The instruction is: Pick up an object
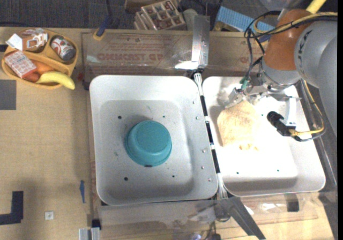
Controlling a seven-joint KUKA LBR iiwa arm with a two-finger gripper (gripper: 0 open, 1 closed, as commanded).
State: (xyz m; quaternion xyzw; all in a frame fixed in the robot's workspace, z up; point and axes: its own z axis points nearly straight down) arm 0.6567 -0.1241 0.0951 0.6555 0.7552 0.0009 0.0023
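The pincer (pixel 242 96) hangs low over the far left part of the right bin (pixel 278 172), carried by the grey arm (pixel 316 46) that comes in from the right with its orange band (pixel 284 40) above the wrist. Whether it stands apart or together I cannot tell; the metal parts blur against the white wall, and nothing shows between them. Just below and toward the near side of the pincer lies a tan, worn-looking patch (pixel 238 124) on the bin floor; whether it is a flat thing or a stain is not clear. To its right a black cable end (pixel 276 120) hangs off the arm.

The likeliest thing to pick is the teal bowl (pixel 149 143), well to the left of the pincer and nearer the viewer, sitting upside down in the middle of the left bin (pixel 107 94), apart from every wall. It looks like light, stiff plastic with a smooth, rounded outside, so I judge it slippery. Turned over, its rim rests on the floor, and the best hold is probably across the narrower raised base, squarely and gently, or it may squirt out.

Far left on the surface (pixel 43 153), a yellow tray (pixel 12 63) holds a banana (pixel 58 79) and small packets.
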